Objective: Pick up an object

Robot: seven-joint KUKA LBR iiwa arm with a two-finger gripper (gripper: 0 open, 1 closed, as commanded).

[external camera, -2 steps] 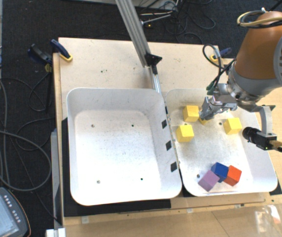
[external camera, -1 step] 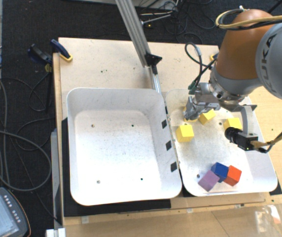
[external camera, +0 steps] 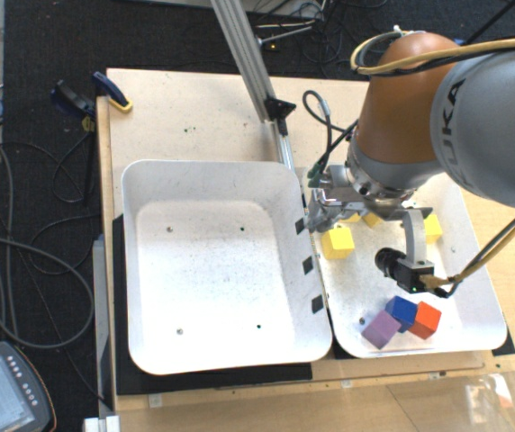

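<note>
My gripper (external camera: 329,207) hangs at centre frame above a matte yellow cube (external camera: 338,241) beside the white bin's rim (external camera: 322,282); my jaw state I cannot tell.

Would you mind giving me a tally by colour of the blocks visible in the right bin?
Yellow: 2, one by the bin's left wall, one partly hidden behind the arm
Blue: 1
Orange-red: 1
Purple: 1
Total: 5 visible; the arm may hide others.
</note>
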